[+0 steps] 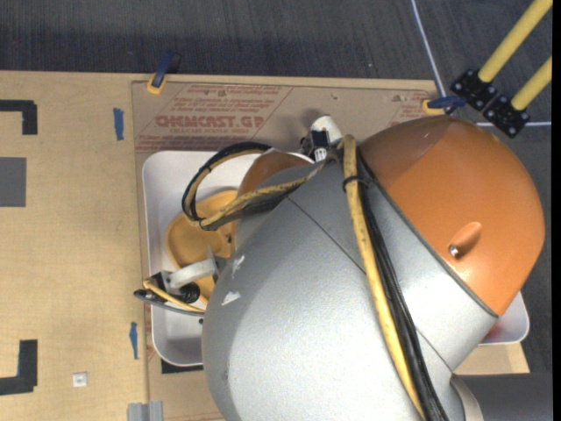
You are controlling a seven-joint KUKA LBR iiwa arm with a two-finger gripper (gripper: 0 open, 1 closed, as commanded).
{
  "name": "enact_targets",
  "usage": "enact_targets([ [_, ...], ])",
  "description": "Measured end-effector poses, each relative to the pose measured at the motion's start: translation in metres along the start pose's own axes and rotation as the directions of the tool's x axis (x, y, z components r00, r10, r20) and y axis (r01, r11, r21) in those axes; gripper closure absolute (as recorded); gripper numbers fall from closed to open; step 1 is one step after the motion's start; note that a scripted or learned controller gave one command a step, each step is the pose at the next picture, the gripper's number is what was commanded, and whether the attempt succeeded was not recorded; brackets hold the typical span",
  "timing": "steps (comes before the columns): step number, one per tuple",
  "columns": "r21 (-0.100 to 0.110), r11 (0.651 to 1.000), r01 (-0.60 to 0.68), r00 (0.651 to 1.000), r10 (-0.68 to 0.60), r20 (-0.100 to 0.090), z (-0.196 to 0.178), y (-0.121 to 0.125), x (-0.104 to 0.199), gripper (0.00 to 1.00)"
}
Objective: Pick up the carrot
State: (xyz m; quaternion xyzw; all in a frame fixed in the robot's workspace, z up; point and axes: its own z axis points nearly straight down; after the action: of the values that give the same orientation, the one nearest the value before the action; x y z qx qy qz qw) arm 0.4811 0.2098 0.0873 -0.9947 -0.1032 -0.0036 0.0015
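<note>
My arm [351, 305] fills lower right, hiding most of the left bin [156, 235]. Gripper and its jaw state: I cannot tell. Carrot's place I can't make out.

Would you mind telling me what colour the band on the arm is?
Orange, clearest in the camera view: the band sits on the grey arm.

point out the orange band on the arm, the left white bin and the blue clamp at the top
orange band [456, 209], camera view, middle of the dome
left white bin [159, 191], camera view, bare left wall
blue clamp [163, 70], camera view, its body
</note>
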Motion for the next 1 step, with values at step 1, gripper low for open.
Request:
enact_targets([
  [1,0.0,1.0,0.0,1.0,0.0,0.0,0.0001,0.0001,0.0,0.0],
])
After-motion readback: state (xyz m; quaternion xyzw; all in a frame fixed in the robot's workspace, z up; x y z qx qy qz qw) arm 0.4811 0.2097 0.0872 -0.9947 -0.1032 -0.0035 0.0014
